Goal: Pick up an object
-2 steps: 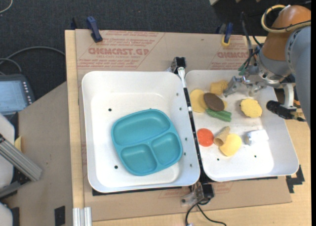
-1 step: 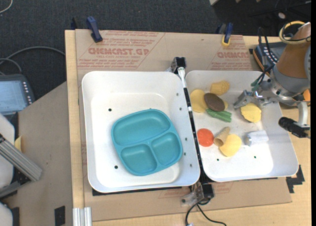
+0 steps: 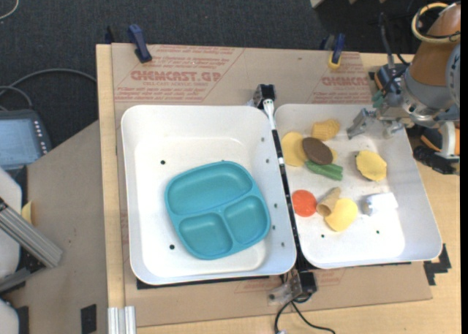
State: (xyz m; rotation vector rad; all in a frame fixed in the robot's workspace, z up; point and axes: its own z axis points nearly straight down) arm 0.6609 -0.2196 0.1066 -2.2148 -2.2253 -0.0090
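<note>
The right bin [image 3: 409, 241] holds several toy food pieces. Among them are a brown oval [image 3: 317, 150] lying on a yellow disc [image 3: 292, 148], a green pod [image 3: 325, 170] and a yellow wedge [image 3: 325, 129]. There are also a yellow lump [image 3: 371, 165], an orange ball [image 3: 303, 202], a yellow piece [image 3: 342, 215] with a tan cone [image 3: 328, 196], and a small white-grey piece [image 3: 380, 202]. My gripper [image 3: 376, 125] hangs over the bin's far right corner, above and right of the yellow wedge. It is open, with nothing between its fingers.
The left bin [image 3: 146, 135] holds a teal divided plate [image 3: 217, 208]. A black clip [image 3: 265, 95] sits where the two bins meet at the back. Blue clamps [image 3: 139, 42] [image 3: 336, 49] grip the board's far edge. The arm [image 3: 435, 69] comes in from the upper right.
</note>
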